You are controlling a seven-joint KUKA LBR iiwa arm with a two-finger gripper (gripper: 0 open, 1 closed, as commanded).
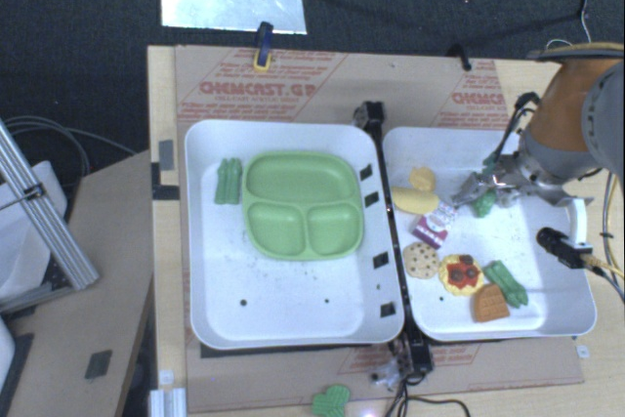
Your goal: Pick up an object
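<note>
While hovering low in the right bin (582, 303) near its far right corner, tool (480, 193) clamped on a small green piece (483, 204); bare floor along the bin's right wall, toys crowding the near left.

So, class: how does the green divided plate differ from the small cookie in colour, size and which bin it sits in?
The divided plate is green; the cookie is tan with dark specks. The plate is far larger and has three compartments; the cookie is a small flat disc. The plate lies in the left bin, the cookie in the right bin. Both lie flat.
</note>
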